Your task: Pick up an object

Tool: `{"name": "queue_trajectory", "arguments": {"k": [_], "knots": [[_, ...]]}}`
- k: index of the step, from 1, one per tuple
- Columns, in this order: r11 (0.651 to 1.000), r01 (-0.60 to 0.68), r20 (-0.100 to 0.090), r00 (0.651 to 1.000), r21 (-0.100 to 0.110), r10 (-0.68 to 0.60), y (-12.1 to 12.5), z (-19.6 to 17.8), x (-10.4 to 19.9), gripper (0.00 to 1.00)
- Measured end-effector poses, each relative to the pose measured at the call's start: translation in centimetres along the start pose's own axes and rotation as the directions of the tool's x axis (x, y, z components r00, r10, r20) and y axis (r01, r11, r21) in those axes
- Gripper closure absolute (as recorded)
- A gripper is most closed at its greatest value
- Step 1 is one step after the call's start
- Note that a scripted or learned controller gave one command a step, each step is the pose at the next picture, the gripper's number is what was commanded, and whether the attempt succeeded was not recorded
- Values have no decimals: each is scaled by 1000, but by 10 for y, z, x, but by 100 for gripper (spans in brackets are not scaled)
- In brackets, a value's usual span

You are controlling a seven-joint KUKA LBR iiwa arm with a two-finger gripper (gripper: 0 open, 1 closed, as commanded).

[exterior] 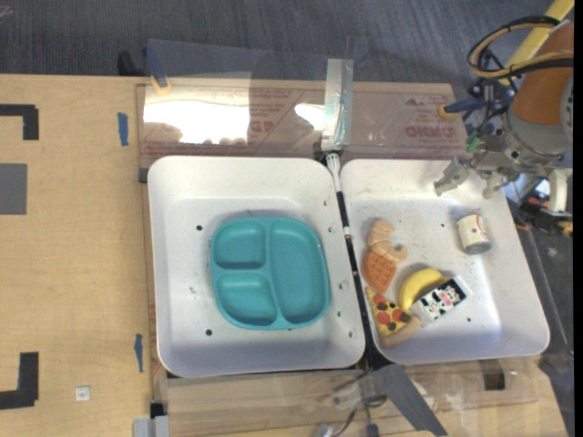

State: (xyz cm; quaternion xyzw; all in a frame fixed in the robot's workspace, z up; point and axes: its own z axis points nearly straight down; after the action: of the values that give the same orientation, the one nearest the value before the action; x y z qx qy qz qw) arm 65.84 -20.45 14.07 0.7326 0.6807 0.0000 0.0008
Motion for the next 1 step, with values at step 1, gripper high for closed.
{"name": "queue_trajectory", "arguments": {"k": [1], "knots": [[1000, -12, 0, 1000, -2, 12, -56, 54, 11, 0]]}}
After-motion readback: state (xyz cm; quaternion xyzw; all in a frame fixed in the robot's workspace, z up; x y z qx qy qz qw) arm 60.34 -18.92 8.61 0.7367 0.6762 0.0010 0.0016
